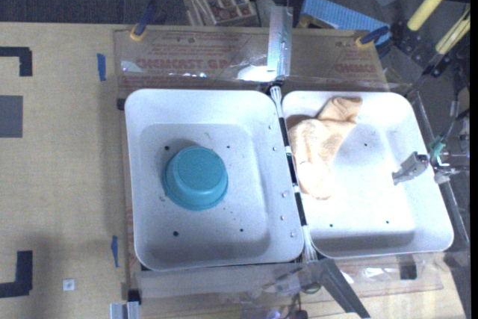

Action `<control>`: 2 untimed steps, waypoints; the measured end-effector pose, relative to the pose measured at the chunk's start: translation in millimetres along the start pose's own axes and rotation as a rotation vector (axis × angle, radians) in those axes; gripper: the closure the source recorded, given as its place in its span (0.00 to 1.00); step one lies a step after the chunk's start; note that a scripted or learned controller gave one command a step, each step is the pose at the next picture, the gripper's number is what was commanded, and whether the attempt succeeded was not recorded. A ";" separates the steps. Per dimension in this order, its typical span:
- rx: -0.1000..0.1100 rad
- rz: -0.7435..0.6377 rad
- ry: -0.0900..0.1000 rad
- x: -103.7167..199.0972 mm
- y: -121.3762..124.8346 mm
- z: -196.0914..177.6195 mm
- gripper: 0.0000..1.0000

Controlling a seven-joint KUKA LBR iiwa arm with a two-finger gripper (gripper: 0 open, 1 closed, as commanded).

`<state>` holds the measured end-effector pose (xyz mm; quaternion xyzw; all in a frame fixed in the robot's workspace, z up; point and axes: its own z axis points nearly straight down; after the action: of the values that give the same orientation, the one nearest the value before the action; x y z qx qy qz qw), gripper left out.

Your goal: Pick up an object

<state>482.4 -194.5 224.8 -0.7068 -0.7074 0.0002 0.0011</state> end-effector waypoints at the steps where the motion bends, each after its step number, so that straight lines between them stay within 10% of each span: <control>1: -0.004 0.137 -0.003 25.7 102.9 98.1 0.00; 2: -0.005 0.025 -0.004 36.8 166.8 98.6 0.00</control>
<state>649.0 -157.4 126.0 -0.7155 -0.6986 -0.0004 -0.0020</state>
